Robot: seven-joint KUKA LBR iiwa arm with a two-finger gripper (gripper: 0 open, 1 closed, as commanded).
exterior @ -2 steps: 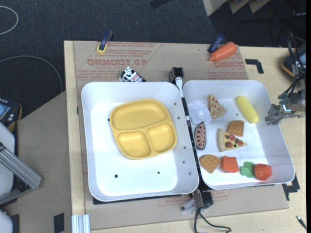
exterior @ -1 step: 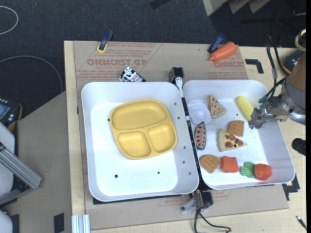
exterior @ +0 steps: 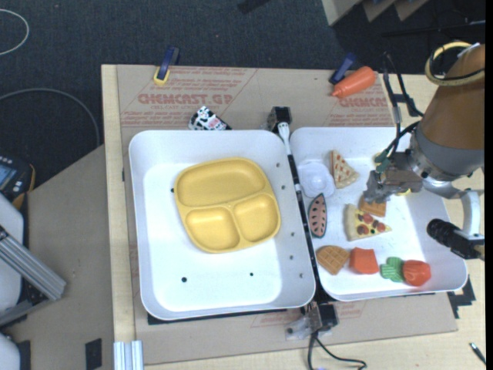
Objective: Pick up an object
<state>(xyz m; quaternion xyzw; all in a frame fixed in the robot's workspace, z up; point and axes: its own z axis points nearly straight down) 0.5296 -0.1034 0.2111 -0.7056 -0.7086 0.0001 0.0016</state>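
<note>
Right of frame, arm hangs over right bin (exterior: 439, 141), gripper (exterior: 377, 195) low, right above pizza slice (exterior: 365, 223); honestly can't tell if it's grabbing anything. Same bin: sandwich wedge (exterior: 341, 168), watermelon slice (exterior: 316, 215), cookie (exterior: 333, 258), red block (exterior: 363, 261), tomato (exterior: 416, 272). Left bin (exterior: 146, 230) has yellow tray (exterior: 226, 204). Carrot (exterior: 353, 82) on tabletop, upper right.

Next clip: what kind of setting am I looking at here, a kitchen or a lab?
Most likely a robot lab bench, not a kitchen. Two white bins sit clamped on a board, the food is toy pieces such as a pizza slice, and a robot arm reaches in, with cables about.
</note>
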